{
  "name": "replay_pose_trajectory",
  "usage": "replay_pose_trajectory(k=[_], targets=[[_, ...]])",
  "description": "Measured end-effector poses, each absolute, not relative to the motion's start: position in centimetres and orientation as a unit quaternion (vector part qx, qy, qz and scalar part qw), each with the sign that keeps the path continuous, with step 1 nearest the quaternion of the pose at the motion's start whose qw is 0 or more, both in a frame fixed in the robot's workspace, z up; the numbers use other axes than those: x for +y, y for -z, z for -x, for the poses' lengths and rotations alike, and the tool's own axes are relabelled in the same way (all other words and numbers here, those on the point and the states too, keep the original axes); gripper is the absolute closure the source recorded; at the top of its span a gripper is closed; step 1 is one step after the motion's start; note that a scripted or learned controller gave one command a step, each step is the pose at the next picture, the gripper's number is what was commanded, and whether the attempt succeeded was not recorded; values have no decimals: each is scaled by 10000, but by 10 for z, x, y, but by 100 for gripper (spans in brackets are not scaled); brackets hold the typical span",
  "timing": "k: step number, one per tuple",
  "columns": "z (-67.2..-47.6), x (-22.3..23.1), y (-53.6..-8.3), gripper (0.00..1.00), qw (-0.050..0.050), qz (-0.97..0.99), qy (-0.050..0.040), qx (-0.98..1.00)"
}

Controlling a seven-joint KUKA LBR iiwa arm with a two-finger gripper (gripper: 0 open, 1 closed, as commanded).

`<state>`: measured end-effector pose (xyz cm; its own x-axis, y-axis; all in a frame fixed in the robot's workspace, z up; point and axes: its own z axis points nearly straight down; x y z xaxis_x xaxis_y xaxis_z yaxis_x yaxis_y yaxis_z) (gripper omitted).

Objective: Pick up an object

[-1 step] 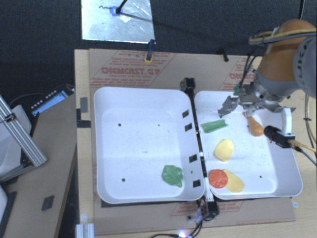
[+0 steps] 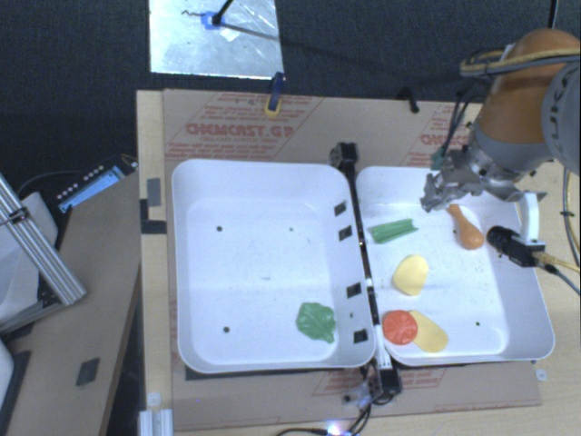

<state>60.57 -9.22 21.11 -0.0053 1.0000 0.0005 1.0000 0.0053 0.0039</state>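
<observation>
Grey metal two-finger gripper hangs over the right shallow white plastic bin, just beside the smooth orange drumstick-shaped toy; finger spacing cannot be determined. Flat green bean-like piece lies nearby. Leafy green toy occupies the left bin.

A foil sheet lies beyond the bench.

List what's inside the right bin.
The right bin holds a green piece, an orange drumstick-shaped toy, a pale yellow item and a red one touching a yellow one. The gripper covers the back corner.
</observation>
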Motion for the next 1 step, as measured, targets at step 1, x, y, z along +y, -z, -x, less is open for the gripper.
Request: replay_pose_trajectory(k=[1], targets=[[-573, -76, -341, 100, 51, -7048, -48, 7094]])
